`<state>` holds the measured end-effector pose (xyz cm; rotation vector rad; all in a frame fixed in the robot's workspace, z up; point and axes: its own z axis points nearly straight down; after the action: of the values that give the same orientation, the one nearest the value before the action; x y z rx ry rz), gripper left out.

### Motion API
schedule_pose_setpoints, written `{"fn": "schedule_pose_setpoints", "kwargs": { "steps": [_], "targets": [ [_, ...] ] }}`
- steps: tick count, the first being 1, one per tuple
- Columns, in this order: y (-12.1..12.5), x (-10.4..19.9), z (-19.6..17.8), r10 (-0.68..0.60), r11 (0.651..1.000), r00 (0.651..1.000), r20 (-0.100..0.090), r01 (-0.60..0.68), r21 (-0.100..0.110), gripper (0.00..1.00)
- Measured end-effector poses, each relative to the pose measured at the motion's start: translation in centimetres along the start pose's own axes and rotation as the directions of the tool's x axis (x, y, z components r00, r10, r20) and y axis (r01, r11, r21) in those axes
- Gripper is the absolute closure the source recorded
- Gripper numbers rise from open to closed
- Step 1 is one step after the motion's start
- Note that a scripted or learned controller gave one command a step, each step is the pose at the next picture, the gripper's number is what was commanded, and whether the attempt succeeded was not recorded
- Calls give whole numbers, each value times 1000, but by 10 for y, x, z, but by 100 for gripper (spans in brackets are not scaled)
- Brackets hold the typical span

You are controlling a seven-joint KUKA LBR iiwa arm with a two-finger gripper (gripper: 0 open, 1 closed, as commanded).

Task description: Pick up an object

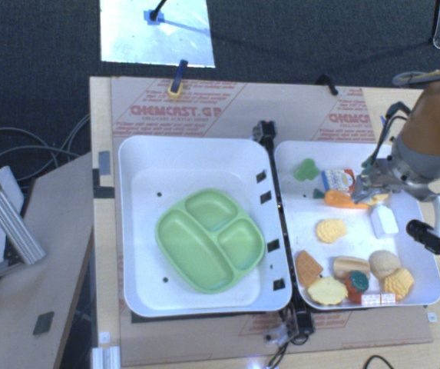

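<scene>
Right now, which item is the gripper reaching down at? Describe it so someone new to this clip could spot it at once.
Find the right bin, the one full of toy food. At its far side, just under the gripper, lies an orange carrot on its side, beside a small blue and white packet. It is the one long, thin, bright orange piece; the other pieces are rounder and yellow, tan or green.

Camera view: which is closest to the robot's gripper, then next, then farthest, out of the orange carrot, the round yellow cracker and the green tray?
From the gripper in the right bin:
1. Orange carrot, right beside the gripper, just to its left.
2. Round yellow cracker, lower down in the middle of the same bin.
3. Green tray, far away in the left bin.
</scene>
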<state>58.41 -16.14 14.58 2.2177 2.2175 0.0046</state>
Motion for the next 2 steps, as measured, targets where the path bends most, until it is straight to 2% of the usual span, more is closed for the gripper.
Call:
{"fn": "schedule_pose_setpoints", "kwargs": {
  "steps": [2],
  "targets": [
    [-4, -4, -80, -4, 1000, 1000, -1, 4, 2, 100]
  ]
}}
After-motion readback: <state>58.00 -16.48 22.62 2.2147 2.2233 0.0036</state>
